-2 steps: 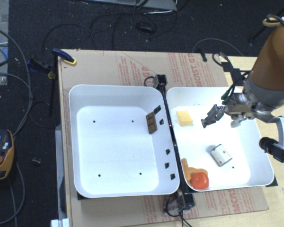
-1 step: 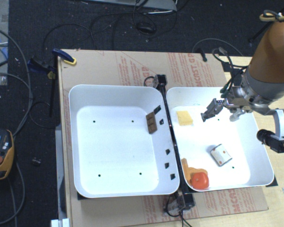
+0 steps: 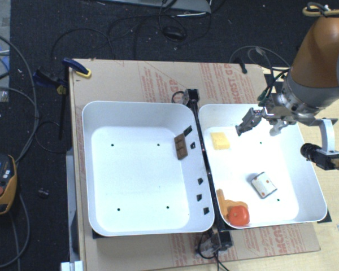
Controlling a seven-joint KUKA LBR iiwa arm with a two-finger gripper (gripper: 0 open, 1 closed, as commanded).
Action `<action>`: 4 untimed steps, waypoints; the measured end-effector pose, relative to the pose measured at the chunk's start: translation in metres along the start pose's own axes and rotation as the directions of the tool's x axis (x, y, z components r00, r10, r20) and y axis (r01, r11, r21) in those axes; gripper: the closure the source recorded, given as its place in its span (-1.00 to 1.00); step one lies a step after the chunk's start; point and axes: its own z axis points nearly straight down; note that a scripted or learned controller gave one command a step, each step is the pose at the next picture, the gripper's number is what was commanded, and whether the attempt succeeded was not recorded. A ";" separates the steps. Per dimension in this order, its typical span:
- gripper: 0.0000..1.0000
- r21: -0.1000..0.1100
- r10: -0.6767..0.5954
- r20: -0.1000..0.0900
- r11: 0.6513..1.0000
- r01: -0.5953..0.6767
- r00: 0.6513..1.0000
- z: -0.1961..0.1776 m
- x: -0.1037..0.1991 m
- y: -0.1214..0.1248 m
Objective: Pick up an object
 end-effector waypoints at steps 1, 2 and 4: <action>-1.00 -0.004 -0.004 -0.002 1.000 0.004 1.000 -0.037 0.059 -0.087; -1.00 0.001 0.000 0.000 1.000 0.000 1.000 -0.023 0.052 -0.049; -1.00 0.001 0.000 0.000 1.000 0.000 1.000 -0.014 0.049 0.024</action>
